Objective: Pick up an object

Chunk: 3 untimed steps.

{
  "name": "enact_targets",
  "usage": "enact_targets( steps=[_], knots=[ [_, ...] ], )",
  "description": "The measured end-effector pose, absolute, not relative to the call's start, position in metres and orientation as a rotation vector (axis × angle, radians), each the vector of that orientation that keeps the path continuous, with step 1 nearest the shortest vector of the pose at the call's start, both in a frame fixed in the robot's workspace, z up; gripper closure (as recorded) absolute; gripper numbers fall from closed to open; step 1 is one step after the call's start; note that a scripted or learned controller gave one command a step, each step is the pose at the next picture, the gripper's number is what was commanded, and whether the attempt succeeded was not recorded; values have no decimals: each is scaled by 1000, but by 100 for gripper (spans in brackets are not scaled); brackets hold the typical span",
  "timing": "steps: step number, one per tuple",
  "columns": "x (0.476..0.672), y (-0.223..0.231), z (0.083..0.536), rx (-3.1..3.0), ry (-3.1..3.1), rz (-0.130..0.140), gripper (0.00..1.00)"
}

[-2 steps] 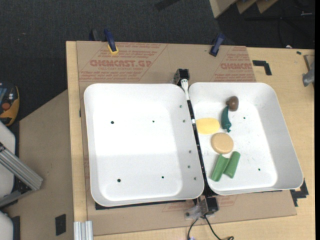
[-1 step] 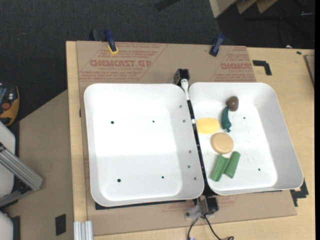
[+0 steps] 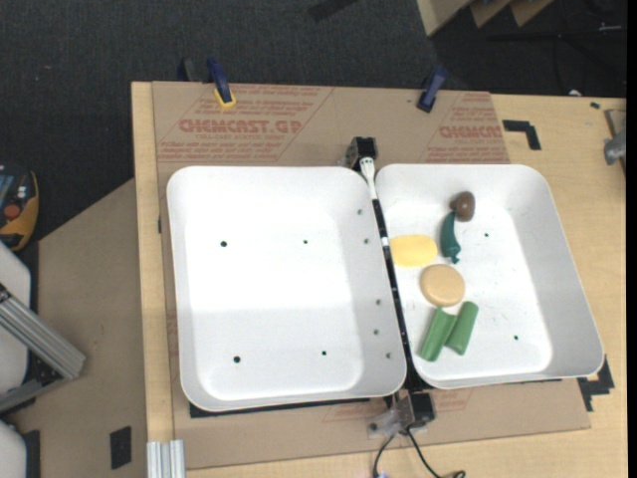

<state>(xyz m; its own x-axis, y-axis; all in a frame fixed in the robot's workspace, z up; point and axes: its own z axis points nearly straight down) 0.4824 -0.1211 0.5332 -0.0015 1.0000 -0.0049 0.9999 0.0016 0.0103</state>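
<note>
Right bin (image 3: 557, 267) holding a clustered brown nut-like piece (image 3: 463, 205), teal piece (image 3: 450, 237), yellow block (image 3: 412, 250), tan disc (image 3: 442, 286) and two touching green cylinders (image 3: 447, 330); tool state cannot be told, and crowding risks a grasp nudging neighbours.

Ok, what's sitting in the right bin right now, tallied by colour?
Green: 2, cylinder and cylinder
Yellow: 1, block
Tan: 1, disc
Teal: 1, curved piece
Brown: 1, small lump
Total: 6

Red "CHEMCAST GP" print on the brown board (image 3: 239, 125) (repeated, partly hidden, at right)
</note>
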Motion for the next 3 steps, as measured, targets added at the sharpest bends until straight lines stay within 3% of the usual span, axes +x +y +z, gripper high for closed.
enact_targets(
  steps=[1, 2, 3],
  knots=[
    [483, -121, 544, 2208, 2212, 9, 100],
    [483, -121, 544, 2209, 2213, 8, 0],
    [484, -121, 555, 2205, 2209, 11, 100]
  ],
)
